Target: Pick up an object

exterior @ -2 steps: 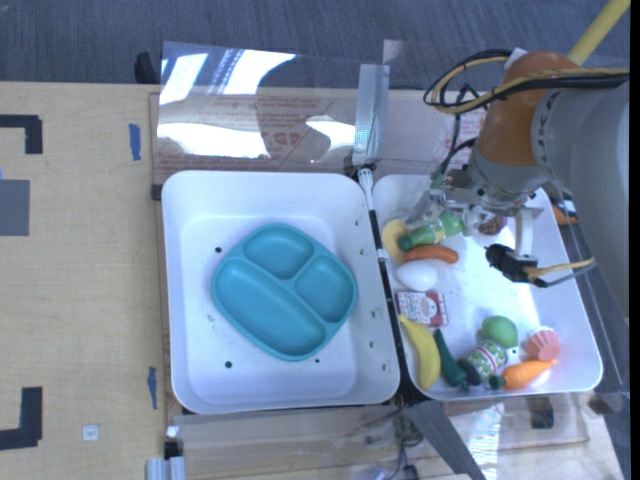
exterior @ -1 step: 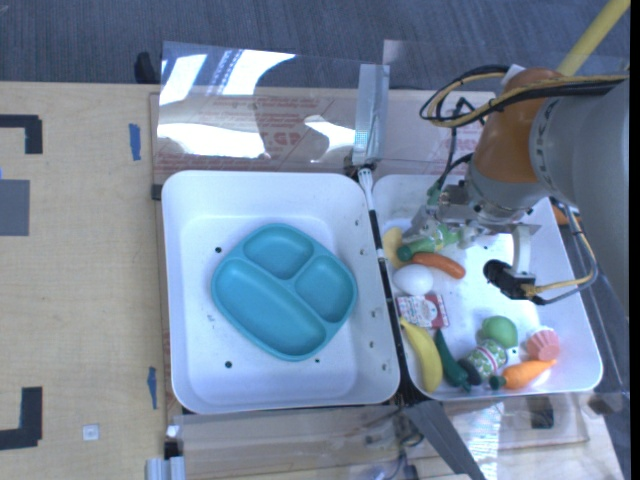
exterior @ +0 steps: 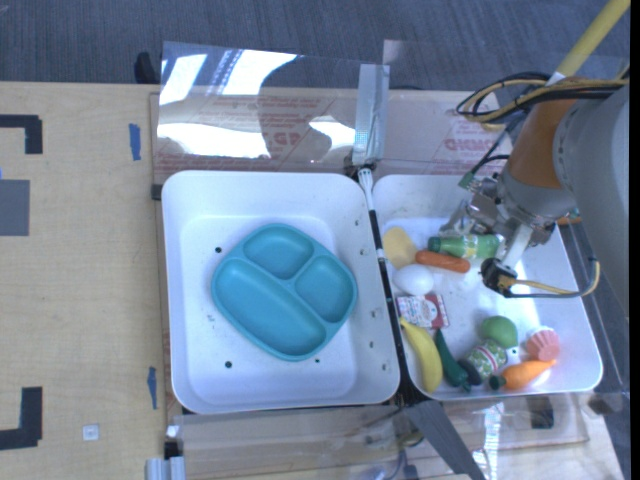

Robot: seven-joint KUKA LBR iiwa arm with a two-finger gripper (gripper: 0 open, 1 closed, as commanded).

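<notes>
Two white bins are set side by side: the left bin (exterior: 190,368) bears a blue divided plate (exterior: 285,290), while the right bin (exterior: 585,353) is crowded with toy food. The gripper (exterior: 482,240) is lowered over the upper part of the right bin, directly upon a green bottle (exterior: 462,245) lying above a small carrot (exterior: 443,261). Whether anything is clamped cannot be told, since the wrist hides the contact. The reach-and-grasp step is judged to be in hand; a secure closure and a straight lift are called for next, with the neighbouring white egg (exterior: 415,280) and banana (exterior: 422,350) left undisturbed.
</notes>
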